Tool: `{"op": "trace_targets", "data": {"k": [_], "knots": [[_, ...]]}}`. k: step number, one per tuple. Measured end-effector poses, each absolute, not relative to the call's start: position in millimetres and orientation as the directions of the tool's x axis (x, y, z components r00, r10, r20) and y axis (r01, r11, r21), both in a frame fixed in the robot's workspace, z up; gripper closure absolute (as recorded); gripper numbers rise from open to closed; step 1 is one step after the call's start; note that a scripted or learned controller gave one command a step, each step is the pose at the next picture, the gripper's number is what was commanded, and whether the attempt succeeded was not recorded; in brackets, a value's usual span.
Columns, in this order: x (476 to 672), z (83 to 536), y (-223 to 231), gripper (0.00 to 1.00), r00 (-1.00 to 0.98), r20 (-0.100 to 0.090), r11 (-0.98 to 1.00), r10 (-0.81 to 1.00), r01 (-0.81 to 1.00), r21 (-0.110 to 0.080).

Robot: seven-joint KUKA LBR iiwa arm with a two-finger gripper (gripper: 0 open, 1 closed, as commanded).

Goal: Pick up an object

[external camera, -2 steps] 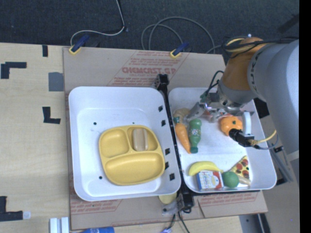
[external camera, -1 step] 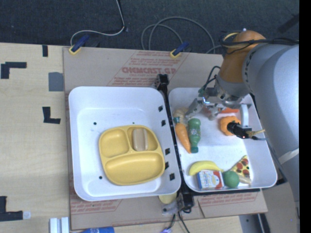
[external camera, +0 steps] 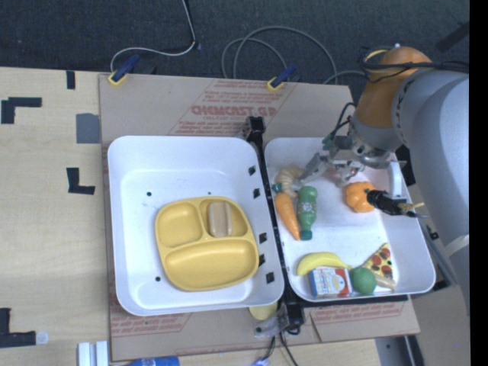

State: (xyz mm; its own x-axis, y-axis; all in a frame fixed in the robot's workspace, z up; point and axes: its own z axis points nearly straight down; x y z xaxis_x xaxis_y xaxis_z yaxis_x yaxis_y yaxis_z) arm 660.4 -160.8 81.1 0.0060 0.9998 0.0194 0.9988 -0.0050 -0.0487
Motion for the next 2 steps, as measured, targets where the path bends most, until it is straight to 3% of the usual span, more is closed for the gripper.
{"op": "trace_targets", "data": {"k": [1, 2], "knots": [[668.1, 150.3, -211.2, 0.0, 0.003, -0.002, -0.003, 1.0, 1.0, 0.001], [618.3, 83.6, -199.2, 0.0, -0.001, -0.002, 0.001, 1.0, 1.0, -0.001]]}}
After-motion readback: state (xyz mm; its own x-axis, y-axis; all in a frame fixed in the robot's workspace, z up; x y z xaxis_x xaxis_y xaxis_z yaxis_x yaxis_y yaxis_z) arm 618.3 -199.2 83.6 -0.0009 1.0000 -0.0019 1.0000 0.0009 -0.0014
